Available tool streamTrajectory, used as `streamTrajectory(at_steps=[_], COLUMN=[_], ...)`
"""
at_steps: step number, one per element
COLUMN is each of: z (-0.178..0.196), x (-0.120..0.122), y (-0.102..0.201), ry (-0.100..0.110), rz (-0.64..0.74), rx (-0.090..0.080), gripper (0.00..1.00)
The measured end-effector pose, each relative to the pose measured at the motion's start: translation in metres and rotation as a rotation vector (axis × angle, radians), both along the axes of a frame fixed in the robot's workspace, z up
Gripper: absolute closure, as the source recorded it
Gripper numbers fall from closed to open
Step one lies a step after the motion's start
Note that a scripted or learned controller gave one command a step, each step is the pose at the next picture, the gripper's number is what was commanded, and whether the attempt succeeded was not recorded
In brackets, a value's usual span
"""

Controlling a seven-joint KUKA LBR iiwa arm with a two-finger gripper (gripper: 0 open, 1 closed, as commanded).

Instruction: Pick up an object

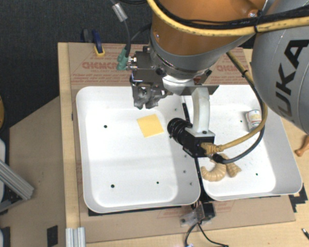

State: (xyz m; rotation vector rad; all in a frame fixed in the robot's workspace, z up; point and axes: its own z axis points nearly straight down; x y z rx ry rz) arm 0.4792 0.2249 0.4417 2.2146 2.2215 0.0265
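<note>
Flat yellow square (150, 125) in the left bin (slightly askew), tan croissant-like piece (220, 171) in the right

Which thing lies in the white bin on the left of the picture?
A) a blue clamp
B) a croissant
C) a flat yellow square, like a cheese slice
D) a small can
C: the flat yellow square lies on the floor of the left bin, while the croissant and the small can sit in the right bin.
</note>
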Motion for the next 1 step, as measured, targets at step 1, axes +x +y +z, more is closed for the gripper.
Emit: streamTrajectory(at_steps=[1], z=[-0.1423], x=[-0.0012], y=[-0.0006], ry=[0.025], rz=[-0.004], rx=[-0.013], gripper=[1.0])
